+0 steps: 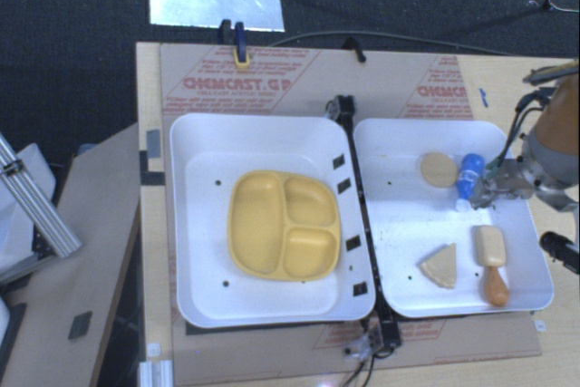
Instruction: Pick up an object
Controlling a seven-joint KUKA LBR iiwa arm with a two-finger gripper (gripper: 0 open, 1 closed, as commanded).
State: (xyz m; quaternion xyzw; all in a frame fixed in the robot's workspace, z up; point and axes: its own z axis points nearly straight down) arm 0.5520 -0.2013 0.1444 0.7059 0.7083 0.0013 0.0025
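In the right bin lie a round tan disc, a small blue bottle, a tan wedge, a cream block and an orange piece touching the block's near end. The arm comes in from the right. Its gripper is low over the bin's right side, just right of and below the blue bottle and above the cream block. Whether it touches the bottle is not clear.
The left bin holds a yellow divided plate. A black divider with clips runs between the bins. A clamp sits at the board's far edge. A metal rail stands at the left.
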